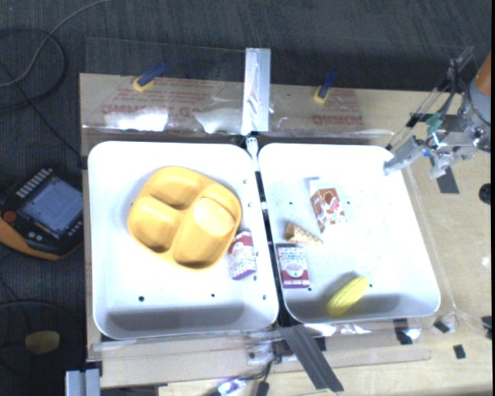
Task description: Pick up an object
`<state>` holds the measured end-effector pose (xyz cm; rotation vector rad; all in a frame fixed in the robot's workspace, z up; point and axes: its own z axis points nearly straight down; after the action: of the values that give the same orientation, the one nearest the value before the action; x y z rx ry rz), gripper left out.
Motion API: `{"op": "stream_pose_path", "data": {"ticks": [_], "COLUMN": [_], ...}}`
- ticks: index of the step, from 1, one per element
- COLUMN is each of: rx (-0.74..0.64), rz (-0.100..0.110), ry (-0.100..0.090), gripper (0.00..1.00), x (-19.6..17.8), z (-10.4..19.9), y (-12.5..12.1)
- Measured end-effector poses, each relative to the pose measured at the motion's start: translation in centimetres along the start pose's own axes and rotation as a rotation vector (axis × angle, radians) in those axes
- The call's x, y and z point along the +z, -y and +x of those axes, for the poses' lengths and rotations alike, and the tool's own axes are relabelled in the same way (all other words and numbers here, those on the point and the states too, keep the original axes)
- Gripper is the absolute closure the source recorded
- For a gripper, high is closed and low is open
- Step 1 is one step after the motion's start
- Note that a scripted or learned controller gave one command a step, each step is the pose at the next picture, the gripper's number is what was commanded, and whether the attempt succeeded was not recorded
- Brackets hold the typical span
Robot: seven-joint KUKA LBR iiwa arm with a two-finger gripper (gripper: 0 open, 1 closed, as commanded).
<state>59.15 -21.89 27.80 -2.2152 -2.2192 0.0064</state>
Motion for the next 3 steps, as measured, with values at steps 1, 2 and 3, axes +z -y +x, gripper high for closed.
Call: {"op": "stream_pose_path", "data": {"ticks": [1, 2, 3], "rx": [0.098, 0.134, 0.090], "rz": [0.002, 0.000, -0.019], "ry": [0.002, 0.002, 0.006], "gripper": [0.00, 0.00, 0.00], "x": [12.2, 17.3, 18.8], "z": [2.5, 4.9, 6.6], "y": [-2.5, -4.0, 1.9]}}
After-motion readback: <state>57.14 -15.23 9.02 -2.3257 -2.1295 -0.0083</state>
